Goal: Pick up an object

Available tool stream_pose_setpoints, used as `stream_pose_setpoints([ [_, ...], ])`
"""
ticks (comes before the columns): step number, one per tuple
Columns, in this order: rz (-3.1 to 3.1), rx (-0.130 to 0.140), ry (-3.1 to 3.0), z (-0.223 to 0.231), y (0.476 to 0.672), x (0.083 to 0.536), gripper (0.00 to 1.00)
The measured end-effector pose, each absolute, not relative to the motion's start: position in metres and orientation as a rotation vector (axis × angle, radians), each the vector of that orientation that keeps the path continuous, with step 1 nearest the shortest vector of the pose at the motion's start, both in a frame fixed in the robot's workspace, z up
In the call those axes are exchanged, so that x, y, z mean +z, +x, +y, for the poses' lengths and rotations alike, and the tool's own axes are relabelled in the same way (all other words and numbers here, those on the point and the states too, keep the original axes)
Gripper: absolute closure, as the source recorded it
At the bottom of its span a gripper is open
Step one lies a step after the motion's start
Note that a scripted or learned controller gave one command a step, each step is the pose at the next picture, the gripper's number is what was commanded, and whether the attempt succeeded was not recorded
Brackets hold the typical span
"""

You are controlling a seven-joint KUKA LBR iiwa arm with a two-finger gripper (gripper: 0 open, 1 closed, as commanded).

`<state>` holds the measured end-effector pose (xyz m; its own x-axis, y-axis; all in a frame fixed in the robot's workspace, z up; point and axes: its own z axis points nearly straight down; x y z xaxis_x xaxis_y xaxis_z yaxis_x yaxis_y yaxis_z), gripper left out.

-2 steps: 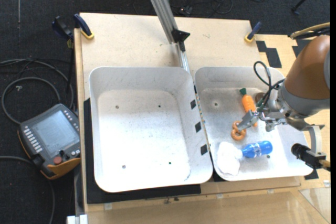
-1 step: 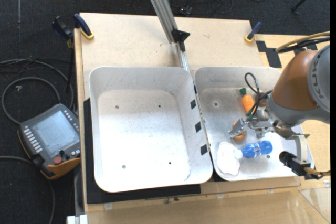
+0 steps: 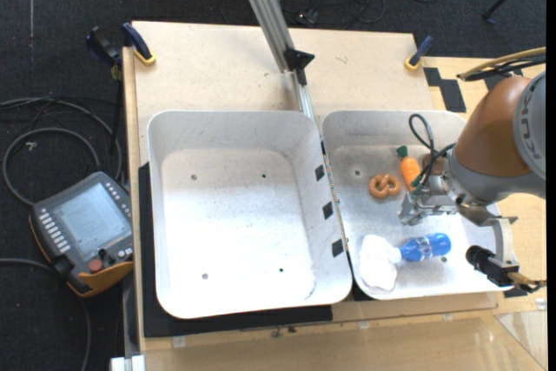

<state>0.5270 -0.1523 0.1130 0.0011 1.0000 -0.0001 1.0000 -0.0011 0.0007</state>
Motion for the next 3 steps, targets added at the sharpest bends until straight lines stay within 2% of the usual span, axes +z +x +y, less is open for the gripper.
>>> stream_pose_setpoints([
  [2,2.221,0.004,2.214,-0.151,0.523,0.222,1.0],
  [3,2.231,0.003,2.211,-0.1,0.546,0.214,1.0],
])
